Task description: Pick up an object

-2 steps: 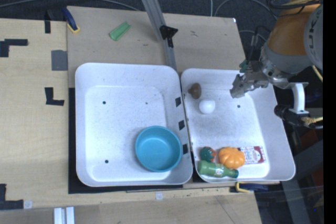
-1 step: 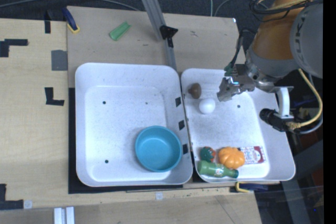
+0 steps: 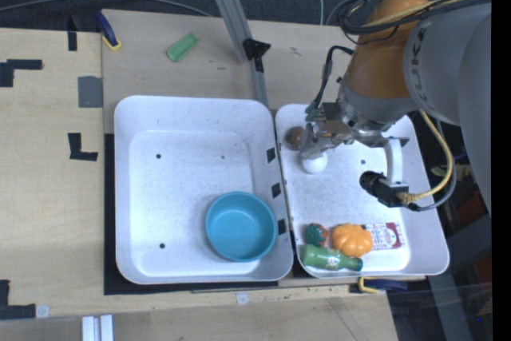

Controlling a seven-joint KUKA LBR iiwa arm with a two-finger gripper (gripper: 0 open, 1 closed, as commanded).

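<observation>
One claw [image 3: 317, 146], mine, is lowered into the far left part of the right bin [image 3: 423, 247], directly over a small white ball [image 3: 314, 164] that shows just under its tip; I cannot tell how my claw is set or whether it grips the ball. One brown rounded object [image 3: 295, 136] lies just beside the claw on its left, close against the bin's left wall. One grey arm with an orange band [image 3: 383, 60] rises behind the claw, with a black fitting [image 3: 382, 186] and a yellow cable [image 3: 437, 172] hanging on its near side. Four items sit along the near edge of the same bin: an orange pumpkin-shaped toy [image 3: 351, 239], a green bottle-like toy [image 3: 329, 258] touching it below, a small green-and-red piece [image 3: 314, 235] to its left, and a flat red-and-white packet [image 3: 386, 236] to its right. One blue bowl [image 3: 240, 225] sits upright in the near right corner of the left bin [image 3: 160, 132]. One green block [image 3: 182, 47] lies on the bench [image 3: 48, 172] beyond the bins, well apart from them.
</observation>
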